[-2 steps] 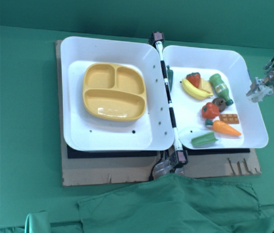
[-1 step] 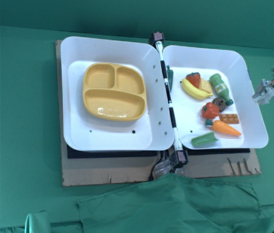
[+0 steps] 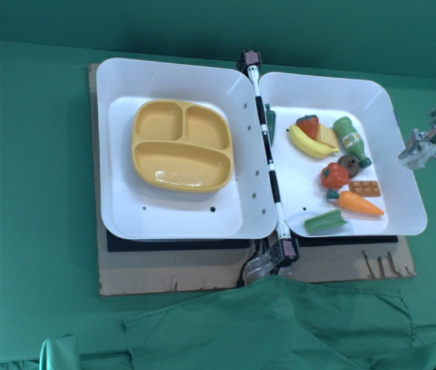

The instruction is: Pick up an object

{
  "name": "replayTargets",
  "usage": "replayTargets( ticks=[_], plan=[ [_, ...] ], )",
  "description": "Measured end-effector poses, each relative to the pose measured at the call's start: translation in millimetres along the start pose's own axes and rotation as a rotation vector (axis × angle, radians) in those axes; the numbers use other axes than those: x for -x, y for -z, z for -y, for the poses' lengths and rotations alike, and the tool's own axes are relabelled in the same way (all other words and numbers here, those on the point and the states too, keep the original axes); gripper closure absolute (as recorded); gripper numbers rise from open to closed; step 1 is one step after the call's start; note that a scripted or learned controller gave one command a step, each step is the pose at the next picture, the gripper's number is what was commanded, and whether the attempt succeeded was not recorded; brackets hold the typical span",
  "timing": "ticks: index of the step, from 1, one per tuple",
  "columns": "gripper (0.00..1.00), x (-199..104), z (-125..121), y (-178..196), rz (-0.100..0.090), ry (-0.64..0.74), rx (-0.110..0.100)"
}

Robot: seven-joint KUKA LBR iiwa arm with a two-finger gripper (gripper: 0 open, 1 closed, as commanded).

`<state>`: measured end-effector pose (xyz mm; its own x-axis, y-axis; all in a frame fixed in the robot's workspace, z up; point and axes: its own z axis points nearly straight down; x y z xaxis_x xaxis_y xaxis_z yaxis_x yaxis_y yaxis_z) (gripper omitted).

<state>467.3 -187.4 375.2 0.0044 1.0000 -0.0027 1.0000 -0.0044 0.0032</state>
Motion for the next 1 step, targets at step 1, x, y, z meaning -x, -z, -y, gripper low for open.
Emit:
replayTargets(
  ticks=[1],
  plan=[
    [1.00,-47.9,-0.9,44.0,0.000,0.007,0.007]
  ],
)
